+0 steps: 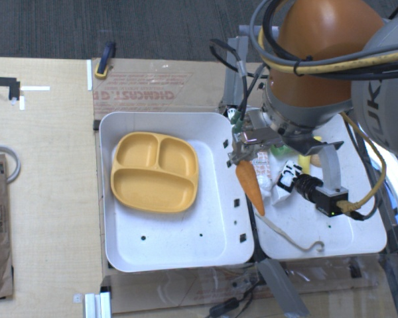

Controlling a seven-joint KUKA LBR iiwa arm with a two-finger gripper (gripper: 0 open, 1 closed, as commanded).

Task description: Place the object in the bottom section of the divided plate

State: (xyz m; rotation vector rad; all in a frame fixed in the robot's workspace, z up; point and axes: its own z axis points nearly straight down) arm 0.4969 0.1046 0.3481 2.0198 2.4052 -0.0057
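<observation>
Carrot at the gripper, hanging over the seam between your two bins.

Your gripper sits at the thick top end of the carrot, and its fingers appear to be closed on that end, though the arm's bulk shadows the contact. The carrot slants down and to the right along the inner edge of the right bin, beside a few small packets and a loose cord. In the left bin you have the yellow divided plate, well apart from the carrot, two small sections above and the long bottom section below. Both bins rest on a brown cardboard sheet on the pale bench, with dark carpet beyond.
</observation>
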